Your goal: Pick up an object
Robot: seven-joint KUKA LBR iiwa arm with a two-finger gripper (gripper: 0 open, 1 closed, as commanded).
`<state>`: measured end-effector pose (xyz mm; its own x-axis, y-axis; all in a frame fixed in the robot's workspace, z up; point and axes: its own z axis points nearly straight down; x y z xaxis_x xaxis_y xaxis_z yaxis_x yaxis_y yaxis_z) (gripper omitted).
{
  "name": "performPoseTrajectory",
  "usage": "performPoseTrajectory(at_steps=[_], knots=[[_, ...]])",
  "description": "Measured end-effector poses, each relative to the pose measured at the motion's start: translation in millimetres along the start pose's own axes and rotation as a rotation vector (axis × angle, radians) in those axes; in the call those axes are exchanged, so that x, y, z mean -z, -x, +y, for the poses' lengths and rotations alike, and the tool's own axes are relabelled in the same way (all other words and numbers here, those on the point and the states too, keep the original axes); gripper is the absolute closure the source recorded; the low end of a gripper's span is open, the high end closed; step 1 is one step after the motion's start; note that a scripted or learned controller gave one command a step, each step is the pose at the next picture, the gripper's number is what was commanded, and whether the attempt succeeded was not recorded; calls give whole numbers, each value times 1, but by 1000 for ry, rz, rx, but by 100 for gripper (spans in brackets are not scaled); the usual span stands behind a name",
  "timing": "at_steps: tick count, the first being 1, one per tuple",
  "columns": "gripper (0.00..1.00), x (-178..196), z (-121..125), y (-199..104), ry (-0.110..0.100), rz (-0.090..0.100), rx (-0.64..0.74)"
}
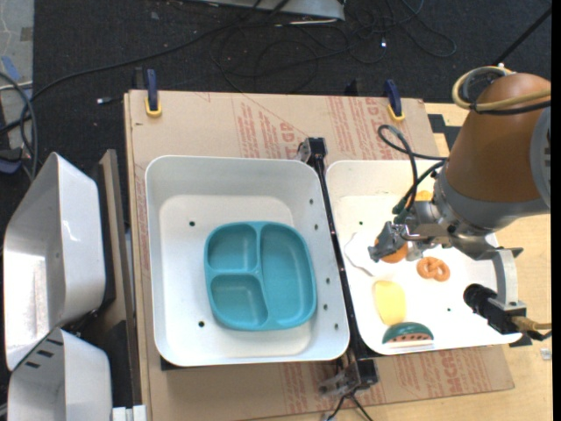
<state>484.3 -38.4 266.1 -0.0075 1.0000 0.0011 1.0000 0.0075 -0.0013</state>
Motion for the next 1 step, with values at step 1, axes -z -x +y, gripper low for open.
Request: performPoseTrajectory(at_steps=[1], knots=[[100, -6, 1, -63, 0, 0, 0]])
